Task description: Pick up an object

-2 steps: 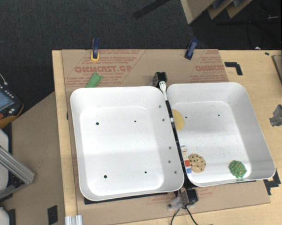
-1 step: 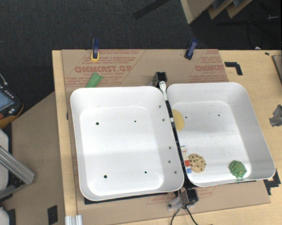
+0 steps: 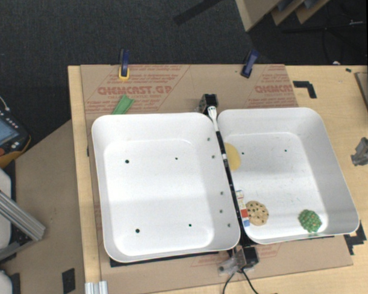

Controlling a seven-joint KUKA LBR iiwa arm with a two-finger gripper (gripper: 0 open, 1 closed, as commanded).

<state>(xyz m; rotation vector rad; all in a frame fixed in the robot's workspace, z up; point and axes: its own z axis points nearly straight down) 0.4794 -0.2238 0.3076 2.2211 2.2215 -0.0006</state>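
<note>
Bench (image 3: 52,178): a cardboard sheet lies under two white bins.
Left bin (image 3: 106,176): bare white floor with four dark dots.
Yellow disc (image 3: 232,155): in the right bin (image 3: 329,162), against its left wall.
Cookie (image 3: 257,212): near the right bin's front left corner, just beside a small red-and-white packet (image 3: 244,213).
Green ball (image 3: 309,220): front right corner of the right bin, apart from the cookie.

Robotics lab bench: two white bins (image 3: 106,176) centre frame on a clamped cardboard sheet (image 3: 188,83), blue clamps (image 3: 124,62) along its top edge, cables (image 3: 237,280) at bottom, dark carpet (image 3: 77,32) above.
</note>
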